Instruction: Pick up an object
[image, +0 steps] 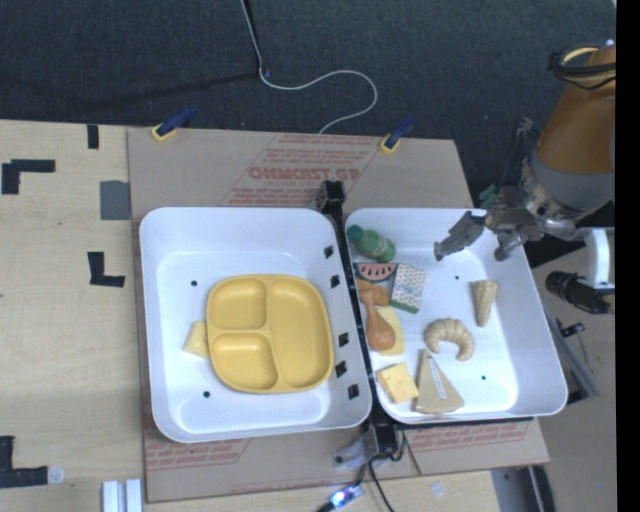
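Observation:
My gripper (478, 243) hangs over the back of the right bin (520, 385), open, with nothing between its fingers. Toy food lies below and to its left. A cone (485, 300) and a croissant (452, 337) sit nearest, in front of the gripper. Along the bin's left wall are a green piece (372, 243), a watermelon slice (377, 270), a small printed box (408, 287), a drumstick (380, 325), a cheese block (397, 382) and a pale wedge (437, 386).
The left bin (170, 290) holds a yellow divided plate (270, 333) with a yellow wedge (195, 340) tucked at its left side. A black divider (345, 290) runs between the bins. A cable (310, 80) loops behind the cardboard base.

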